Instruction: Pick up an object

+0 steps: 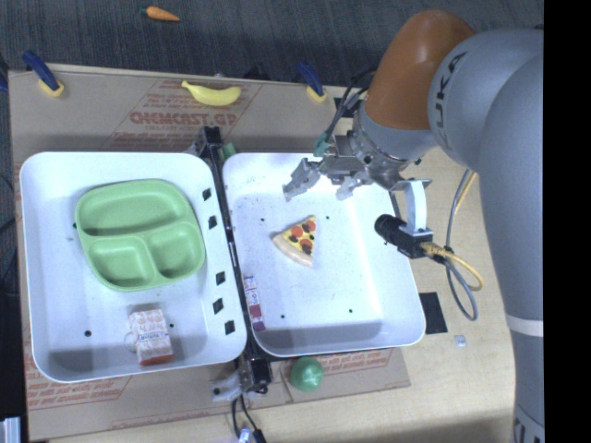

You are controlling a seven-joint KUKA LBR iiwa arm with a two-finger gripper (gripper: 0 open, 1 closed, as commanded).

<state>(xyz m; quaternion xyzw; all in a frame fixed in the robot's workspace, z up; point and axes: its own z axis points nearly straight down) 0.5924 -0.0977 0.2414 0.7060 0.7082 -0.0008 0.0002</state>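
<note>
**One pizza slice in the right bin, claw above it**

Two white bins are counted, side by side: the left bin (37,275) and the right bin (388,293). One toy pizza slice (298,239) is seen lying flat near the middle of the right bin, with bare bin floor on every side of it. In the left bin, one green divided tray (138,233) is set toward the far half, and one small packet (150,334) lies near the front wall, apart from the tray.

The claw (323,182) is held over the far part of the right bin, just beyond the pizza slice; its fingers are spread and nothing is pinched between them.

The bins are carried on a cardboard-covered surface (120,123). On it, one yellow banana (211,91) is placed behind the bins and one green ball (306,373) in front of the right bin. One orange carrot (162,13) lies on the dark floor beyond. Two blue clamps (43,73) are fixed at the far edge.
</note>
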